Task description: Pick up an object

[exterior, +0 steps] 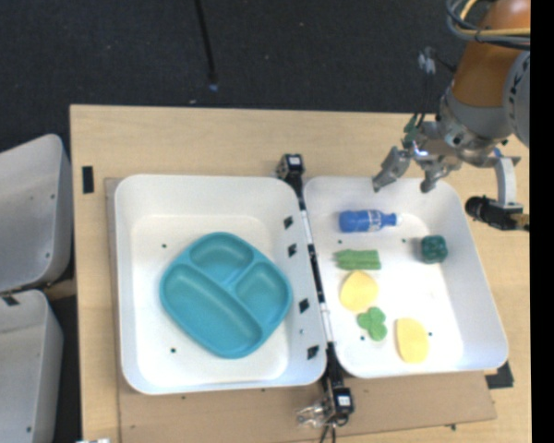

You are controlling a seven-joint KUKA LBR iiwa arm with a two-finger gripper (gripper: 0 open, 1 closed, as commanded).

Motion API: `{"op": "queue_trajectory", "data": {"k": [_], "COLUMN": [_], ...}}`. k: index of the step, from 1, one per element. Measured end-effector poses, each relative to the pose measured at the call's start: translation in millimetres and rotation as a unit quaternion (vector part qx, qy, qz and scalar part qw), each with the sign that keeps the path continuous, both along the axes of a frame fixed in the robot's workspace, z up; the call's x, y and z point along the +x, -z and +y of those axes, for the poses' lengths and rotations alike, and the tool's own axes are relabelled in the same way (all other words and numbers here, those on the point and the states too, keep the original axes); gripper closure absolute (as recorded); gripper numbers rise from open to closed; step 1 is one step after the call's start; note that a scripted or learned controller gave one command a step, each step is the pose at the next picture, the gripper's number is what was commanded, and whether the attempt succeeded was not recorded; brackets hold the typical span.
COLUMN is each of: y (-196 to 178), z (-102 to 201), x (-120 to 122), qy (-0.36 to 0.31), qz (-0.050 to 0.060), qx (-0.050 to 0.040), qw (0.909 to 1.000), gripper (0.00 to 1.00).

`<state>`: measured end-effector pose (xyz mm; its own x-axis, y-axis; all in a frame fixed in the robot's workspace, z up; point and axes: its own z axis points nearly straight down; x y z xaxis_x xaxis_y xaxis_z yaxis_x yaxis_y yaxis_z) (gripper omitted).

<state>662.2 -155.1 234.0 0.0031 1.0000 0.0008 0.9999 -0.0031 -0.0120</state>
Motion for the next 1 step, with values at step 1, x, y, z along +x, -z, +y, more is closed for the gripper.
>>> {"op": "queue_trajectory", "data": {"k": [1], "y": [-9.2], "z": [0.4], "x": [2.5], "qy": [-0.001], "qz": [-0.007], "qx": [-0.0007], "qw": [1.0], "gripper": [0.0]}}
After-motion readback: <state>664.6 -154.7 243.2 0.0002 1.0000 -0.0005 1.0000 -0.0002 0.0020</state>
